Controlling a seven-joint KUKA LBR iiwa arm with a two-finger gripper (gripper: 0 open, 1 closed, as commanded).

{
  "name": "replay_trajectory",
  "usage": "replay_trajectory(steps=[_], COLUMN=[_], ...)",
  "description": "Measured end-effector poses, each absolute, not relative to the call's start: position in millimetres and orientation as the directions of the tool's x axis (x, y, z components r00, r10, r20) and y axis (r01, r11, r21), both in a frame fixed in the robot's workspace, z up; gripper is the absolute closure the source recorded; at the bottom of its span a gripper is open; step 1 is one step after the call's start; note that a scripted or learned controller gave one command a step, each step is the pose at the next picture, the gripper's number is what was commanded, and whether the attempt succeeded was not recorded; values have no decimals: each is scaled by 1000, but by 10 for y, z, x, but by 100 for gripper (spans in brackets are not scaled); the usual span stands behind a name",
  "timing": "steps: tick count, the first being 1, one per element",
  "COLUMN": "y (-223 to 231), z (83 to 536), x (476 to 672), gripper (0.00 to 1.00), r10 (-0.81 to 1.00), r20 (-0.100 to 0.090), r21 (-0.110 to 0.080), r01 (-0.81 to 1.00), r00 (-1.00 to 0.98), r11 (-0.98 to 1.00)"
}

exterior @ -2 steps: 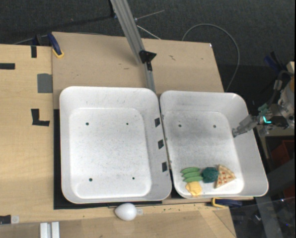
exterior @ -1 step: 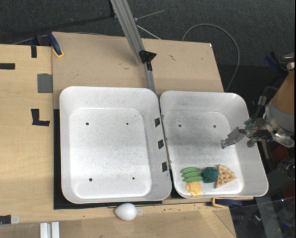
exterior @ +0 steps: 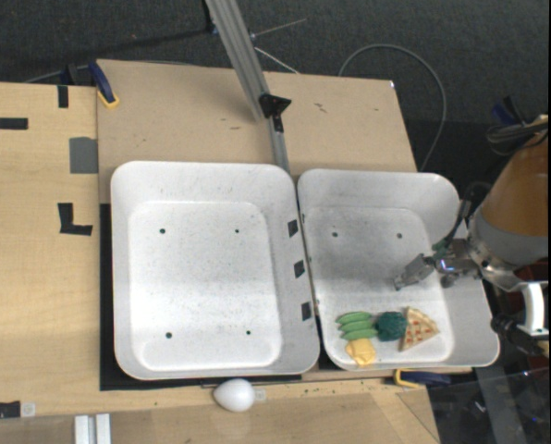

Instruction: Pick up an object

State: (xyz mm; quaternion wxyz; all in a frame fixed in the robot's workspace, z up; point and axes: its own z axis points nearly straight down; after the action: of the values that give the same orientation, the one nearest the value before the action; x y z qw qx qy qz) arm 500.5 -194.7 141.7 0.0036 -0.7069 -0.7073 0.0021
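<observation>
The right bin holds a small cluster at its front: a green pea pod, a dark green broccoli piece, a yellow piece and a pizza slice. My gripper hangs over the right side of this bin, just behind and above the pizza slice. It is open, with nothing between its fingers. The grey wrist and orange band reach in from the right edge.
The left bin sits beside the right one, sharing a middle rim. A white egg-shaped object lies on the bench in front of the left bin. A grey pole slants over the back of the bench.
</observation>
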Motion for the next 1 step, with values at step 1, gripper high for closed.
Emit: replay_trajectory(steps=[1], y=[-1940], z=[888], x=[4998], gripper=[0], r10=[1000], r20=[0], r21=[-3], r01=[1000], r00=[-1], r11=[1])
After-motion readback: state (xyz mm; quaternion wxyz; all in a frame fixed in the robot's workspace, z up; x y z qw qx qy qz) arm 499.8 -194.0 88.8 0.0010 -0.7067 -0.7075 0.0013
